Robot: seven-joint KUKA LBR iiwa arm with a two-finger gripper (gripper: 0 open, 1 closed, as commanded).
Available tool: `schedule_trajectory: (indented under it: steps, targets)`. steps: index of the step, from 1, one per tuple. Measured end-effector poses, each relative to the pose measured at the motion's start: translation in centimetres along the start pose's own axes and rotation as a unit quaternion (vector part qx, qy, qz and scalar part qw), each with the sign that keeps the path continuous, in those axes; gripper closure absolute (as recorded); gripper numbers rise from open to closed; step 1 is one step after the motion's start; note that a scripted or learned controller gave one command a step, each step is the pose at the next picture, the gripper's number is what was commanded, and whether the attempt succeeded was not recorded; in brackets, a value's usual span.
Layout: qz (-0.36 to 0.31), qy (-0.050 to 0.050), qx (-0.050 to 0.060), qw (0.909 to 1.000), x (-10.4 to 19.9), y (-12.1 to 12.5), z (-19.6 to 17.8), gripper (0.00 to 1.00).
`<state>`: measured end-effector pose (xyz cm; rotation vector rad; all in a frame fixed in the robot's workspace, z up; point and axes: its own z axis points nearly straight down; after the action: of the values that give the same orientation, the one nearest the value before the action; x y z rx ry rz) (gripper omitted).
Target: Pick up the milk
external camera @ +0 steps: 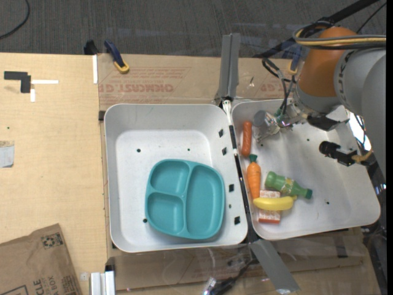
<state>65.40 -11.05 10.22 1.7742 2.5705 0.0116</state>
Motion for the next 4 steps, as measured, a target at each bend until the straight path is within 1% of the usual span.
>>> schedule_trajectory:
  steps: [1, 2, 3, 4]
  targets:
    - [-0.056, -0.002, -0.004, 0.9984, -0.3, -5.2, -0.3, 0.00]
    - [-0.053, 0.003, 0.004, 0.9986, 0.3, 0.9, 0.2, 0.00]
    - [-0.057, -0.002, -0.004, 0.9984, -1.9, -3.7, -0.3, 0.00]
    - [-0.054, 0.001, 0.005, 0.9986, -1.5, 0.3, 0.1, 0.00]
